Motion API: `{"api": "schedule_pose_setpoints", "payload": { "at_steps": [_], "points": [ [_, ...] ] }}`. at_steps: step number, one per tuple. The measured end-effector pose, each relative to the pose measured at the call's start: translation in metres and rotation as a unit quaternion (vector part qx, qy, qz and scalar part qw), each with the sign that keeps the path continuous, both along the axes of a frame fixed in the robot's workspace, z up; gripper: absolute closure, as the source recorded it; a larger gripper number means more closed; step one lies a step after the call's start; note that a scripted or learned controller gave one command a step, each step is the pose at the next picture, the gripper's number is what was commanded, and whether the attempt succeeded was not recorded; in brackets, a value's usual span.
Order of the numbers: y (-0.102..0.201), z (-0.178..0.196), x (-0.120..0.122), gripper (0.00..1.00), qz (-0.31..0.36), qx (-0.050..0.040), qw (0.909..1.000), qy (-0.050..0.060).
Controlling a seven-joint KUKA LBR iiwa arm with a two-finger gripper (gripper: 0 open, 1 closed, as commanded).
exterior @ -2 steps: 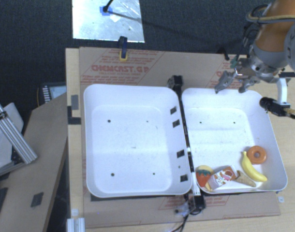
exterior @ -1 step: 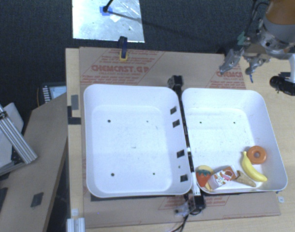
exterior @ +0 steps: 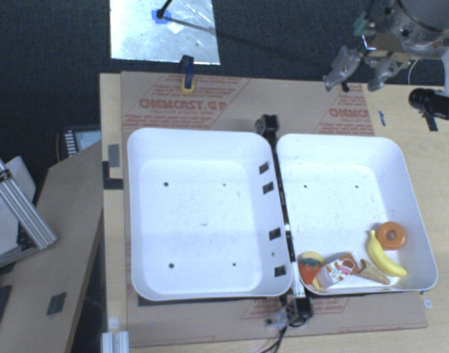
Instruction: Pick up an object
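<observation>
Several small toy foods lie in the front right corner of the right bin (exterior: 335,168): a yellow banana (exterior: 384,256), an orange doughnut-like ring (exterior: 391,234), a red and orange fruit (exterior: 310,265), a white and red packet (exterior: 336,271) and a brown cone-shaped piece (exterior: 372,273). My gripper (exterior: 357,76) hangs high at the upper right, beyond the far edge of the right bin and well away from the toys. Its two fingers are spread apart with nothing between them.
The left bin (exterior: 199,212) stands beside the right one, joined by a black clipped divider (exterior: 276,197). Both rest on a cardboard sheet (exterior: 210,101). A shiny metal plate (exterior: 164,20) lies on the dark floor at the back. An aluminium rail (exterior: 15,204) leans at far left.
</observation>
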State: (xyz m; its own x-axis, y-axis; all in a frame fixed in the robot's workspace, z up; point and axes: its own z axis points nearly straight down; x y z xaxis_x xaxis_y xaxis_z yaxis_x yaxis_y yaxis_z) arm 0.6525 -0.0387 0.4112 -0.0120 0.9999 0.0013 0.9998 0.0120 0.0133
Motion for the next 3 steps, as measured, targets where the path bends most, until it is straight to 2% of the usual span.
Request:
{"api": "schedule_pose_setpoints", "payload": {
  "at_steps": [1,2,3],
  "points": [
    [0.058,0.086,-0.042,0.00,0.000,0.0007,1.0000,0.000],
    [0.059,0.128,-0.104,0.00,-0.003,0.0001,1.0000,0.003],
    [0.065,0.125,-0.168,0.00,-0.003,0.0000,1.0000,0.005]
  ]
}}
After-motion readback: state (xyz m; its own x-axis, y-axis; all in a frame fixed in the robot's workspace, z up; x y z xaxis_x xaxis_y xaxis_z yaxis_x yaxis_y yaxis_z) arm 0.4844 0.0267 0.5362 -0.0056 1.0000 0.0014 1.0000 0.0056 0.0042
